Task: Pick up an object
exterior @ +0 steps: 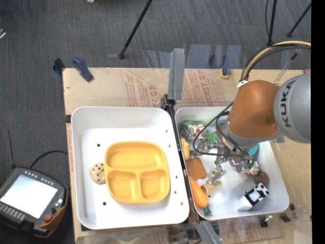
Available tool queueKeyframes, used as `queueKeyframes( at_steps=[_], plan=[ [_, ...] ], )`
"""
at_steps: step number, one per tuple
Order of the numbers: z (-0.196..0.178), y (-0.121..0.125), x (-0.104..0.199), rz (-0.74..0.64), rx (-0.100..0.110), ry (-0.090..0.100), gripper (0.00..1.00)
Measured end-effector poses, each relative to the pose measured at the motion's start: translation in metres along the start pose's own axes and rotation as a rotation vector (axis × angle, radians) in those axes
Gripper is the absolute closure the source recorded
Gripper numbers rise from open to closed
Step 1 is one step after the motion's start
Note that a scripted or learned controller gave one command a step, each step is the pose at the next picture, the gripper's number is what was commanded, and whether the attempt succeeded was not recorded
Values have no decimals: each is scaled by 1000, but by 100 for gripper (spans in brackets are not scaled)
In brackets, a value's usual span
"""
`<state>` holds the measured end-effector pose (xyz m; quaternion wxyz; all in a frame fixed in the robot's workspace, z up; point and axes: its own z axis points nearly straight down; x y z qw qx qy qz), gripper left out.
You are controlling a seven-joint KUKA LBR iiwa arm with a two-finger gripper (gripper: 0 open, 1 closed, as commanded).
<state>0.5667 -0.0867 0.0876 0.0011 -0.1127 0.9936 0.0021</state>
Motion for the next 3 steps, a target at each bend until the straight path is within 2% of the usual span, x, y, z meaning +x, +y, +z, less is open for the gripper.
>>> queueKeyframes(
  at_steps=[1, 2, 3],
  plan=[
    [0, 0, -14, -24, 2, 4, 0],
    [-1, -51, -69, -86, 3, -2, 0],
    [-1, -72, -65, -31, -3, -2, 0]
  ],
)
